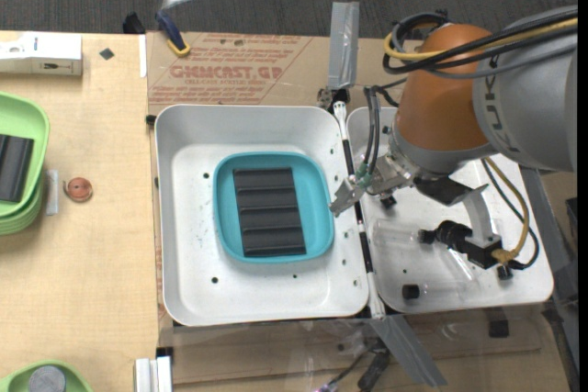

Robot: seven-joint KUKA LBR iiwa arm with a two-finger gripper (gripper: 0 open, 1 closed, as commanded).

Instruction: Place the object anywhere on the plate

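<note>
Black ridged object [269, 210] already sits mid-frame on the teal plate [319, 229]. Can't tell what the hand [367, 182] is doing; I'd lift straight up, no nudging.

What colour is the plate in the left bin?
Teal-blue plate, with a dark ribbed block lying on it; clearest in the camera view.

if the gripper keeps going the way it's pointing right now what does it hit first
The gripper points leftward across the divide between the bins, so it would probably first meet the right rim of the teal plate in the left bin. Its height above the plate is unclear from this view.
</note>
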